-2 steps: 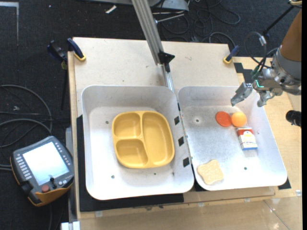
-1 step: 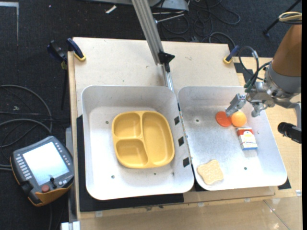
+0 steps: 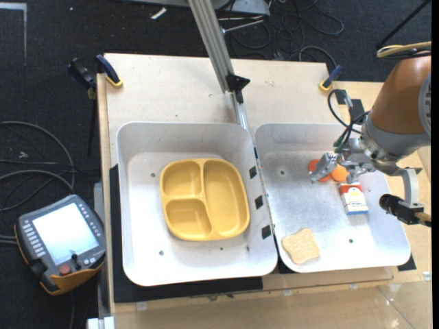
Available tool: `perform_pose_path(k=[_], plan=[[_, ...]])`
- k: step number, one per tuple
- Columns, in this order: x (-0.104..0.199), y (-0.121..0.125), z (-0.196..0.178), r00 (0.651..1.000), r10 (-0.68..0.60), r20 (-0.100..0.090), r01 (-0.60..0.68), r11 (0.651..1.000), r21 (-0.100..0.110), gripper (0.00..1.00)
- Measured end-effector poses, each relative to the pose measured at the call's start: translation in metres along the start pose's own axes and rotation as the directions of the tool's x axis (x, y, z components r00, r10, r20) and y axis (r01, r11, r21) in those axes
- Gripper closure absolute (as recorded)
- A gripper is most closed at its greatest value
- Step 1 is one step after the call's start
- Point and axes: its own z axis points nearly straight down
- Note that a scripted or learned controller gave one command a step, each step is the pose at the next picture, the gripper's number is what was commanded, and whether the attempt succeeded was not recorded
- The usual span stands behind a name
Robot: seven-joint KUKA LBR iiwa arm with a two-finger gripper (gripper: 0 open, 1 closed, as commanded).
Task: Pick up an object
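At centre right of the frame, in the right bin [image 3: 384, 252], my gripper [image 3: 325, 169] hangs with fingers apart over the orange ball [image 3: 337, 173], apparently lined up to grasp it, beside a small carton [image 3: 354, 199], with toast [image 3: 301, 246] at lower centre.

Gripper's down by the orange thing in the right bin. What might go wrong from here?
1. The orange object is small, round-looking and half hidden by the gripper; it may roll or slip aside.
2. The small carton lies right beside it, so a push could knock it.
3. The slice of bread sits at the bin's near rim, though apart from the gripper.
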Motion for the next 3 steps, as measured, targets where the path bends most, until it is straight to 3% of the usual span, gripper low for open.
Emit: perform_pose_path(k=[1,2,3], plan=[[-0.005,0.007,0.056,1.000,0.000,0.001,0.000,1.000,-0.001,0.00],[-0.005,0.009,0.043,1.000,0.000,0.002,0.000,1.000,-0.008,1.00],[0.000,0.003,-0.005,1.000,-0.002,0.002,0.003,1.000,-0.011,1.00]])
